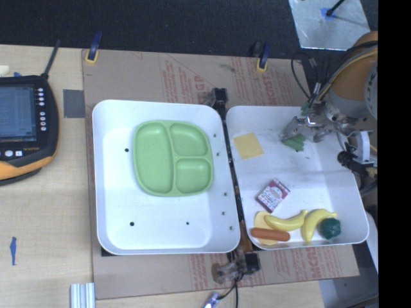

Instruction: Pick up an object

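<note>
Cardboard covers the worktop (160,76). A green divided plate (172,157) is seen in the left bin (109,172). Low in the right bin (334,172), the gripper (299,132) appears spread around a small green object (295,144); contact cannot be told.
</note>
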`<state>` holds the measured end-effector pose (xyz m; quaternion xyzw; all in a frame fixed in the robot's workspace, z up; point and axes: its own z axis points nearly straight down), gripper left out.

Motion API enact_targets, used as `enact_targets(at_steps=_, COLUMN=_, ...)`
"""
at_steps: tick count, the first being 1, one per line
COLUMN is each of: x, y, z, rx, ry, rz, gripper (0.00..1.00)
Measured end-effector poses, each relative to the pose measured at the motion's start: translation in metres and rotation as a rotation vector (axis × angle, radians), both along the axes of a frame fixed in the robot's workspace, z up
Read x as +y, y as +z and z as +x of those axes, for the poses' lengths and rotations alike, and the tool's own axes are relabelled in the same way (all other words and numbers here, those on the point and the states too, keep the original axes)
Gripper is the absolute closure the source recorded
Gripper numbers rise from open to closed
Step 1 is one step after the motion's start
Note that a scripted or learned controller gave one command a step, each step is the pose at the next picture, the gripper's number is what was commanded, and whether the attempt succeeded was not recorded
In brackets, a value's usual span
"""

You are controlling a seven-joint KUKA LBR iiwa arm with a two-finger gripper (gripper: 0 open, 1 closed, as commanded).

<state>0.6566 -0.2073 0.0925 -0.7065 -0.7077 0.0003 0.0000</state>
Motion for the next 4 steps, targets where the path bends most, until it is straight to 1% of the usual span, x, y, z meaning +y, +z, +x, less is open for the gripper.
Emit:
enact_targets(at_steps=1, x=0.052, y=-0.001, z=0.0, rx=0.004, ry=0.005, rz=0.0, gripper=0.0)
enact_targets(at_steps=2, x=0.014, y=0.0, z=0.0, rx=0.0, ry=0.0, rz=0.0, gripper=0.0)
enact_targets(at_steps=3, x=0.034, y=-0.001, z=0.0, rx=0.004, ry=0.003, rz=0.001, gripper=0.0)
enact_targets(at_steps=4, x=-0.003, y=0.0, z=0.0, rx=0.0, ry=0.0, rz=0.0, gripper=0.0)
